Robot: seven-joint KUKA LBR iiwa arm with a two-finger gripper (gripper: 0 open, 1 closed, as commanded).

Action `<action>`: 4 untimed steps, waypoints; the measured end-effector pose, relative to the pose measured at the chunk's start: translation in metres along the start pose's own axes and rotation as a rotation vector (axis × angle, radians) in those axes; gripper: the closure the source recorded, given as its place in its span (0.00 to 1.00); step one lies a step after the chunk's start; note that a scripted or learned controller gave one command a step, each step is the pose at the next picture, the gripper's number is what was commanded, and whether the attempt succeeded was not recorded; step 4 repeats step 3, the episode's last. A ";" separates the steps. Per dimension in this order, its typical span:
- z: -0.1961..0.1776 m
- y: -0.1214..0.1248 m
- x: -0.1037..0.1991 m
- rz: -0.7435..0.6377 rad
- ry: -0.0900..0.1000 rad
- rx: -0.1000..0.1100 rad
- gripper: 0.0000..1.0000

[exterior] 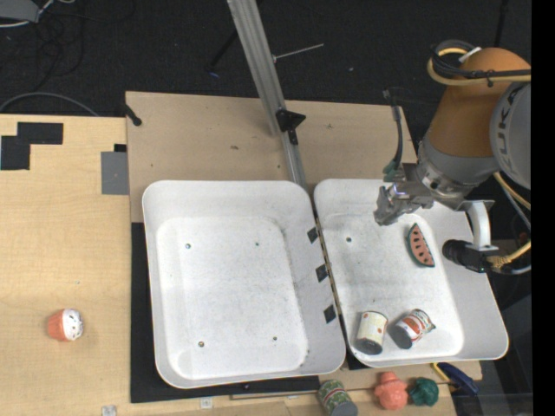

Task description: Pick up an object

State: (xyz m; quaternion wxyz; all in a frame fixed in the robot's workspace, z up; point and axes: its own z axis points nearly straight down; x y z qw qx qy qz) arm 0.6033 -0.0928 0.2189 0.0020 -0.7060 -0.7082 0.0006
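White right bin (486, 336) holds a red watermelon slice (421, 245).

1. The tan bench (78, 232) carries two white bins: left bin (156, 206), right bin (486, 336).
2. An orange-and-white ball (65, 325) lies on the bench's left part.
3. Small toys (390, 391) sit along its front edge.

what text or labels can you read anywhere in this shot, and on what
"UK": partial letters on the grey arm housing at the right edge; the rest is cut off.
Red-and-white can in the right bin: label print too blurred to read.
White cup beside it: markings too small to read.
No other readable text.
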 end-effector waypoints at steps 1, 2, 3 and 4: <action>0.000 -0.011 0.062 -0.001 0.001 0.001 1.00; -0.010 -0.021 0.120 -0.002 0.001 0.000 1.00; -0.020 -0.027 0.173 -0.001 0.000 -0.001 1.00; -0.020 -0.027 0.173 -0.001 0.000 -0.001 1.00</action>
